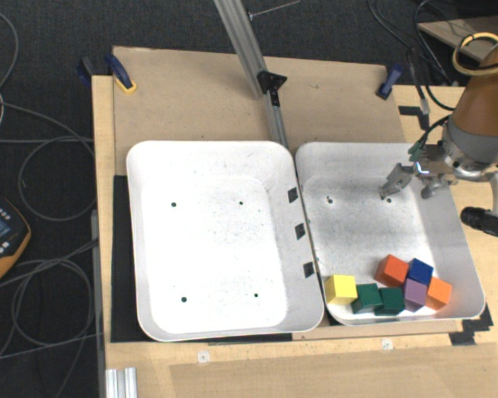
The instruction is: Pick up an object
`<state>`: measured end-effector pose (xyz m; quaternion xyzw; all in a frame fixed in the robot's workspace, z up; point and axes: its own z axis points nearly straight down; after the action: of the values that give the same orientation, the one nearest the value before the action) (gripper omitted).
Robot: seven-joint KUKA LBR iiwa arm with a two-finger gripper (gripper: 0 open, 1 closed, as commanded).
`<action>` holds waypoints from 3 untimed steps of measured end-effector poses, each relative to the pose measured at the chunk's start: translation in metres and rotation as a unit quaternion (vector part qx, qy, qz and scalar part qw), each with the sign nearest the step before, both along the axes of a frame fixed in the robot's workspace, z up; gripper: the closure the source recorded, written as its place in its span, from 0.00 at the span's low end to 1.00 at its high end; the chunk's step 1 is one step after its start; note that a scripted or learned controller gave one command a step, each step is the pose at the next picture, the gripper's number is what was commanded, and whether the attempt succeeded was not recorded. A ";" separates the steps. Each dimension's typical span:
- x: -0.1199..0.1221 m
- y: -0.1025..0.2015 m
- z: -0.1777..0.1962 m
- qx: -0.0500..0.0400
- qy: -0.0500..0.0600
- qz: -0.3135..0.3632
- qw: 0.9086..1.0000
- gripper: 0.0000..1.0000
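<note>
Several small blocks cluster in the front corner of the right bin (349,172): a yellow cube (342,288), two dark green blocks (378,299), a red-orange block (392,269), a blue one (420,269), a purple one (416,290) and an orange one (439,292). My gripper (408,187) hangs over the far right part of that bin, well behind the blocks. Its two fingers are spread open, and between them I see only the bin floor.
The left bin (207,230) lies beside the right one, with a row of small black clips (299,230) along the shared edge. A slanted metal rail (249,48) rises from the back of the bench. Blue clamps (120,71) sit at the far corners.
</note>
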<state>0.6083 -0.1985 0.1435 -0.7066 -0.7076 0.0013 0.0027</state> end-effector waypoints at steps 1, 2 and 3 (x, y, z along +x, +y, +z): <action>-0.001 0.001 -0.047 0.000 0.000 0.000 1.000 0.00; 0.002 0.001 -0.032 -0.001 -0.004 0.000 1.000 1.00; 0.007 0.010 0.027 -0.002 -0.007 0.001 1.000 1.00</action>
<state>0.6151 -0.1890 0.1707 -0.7061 -0.7081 -0.0020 -0.0033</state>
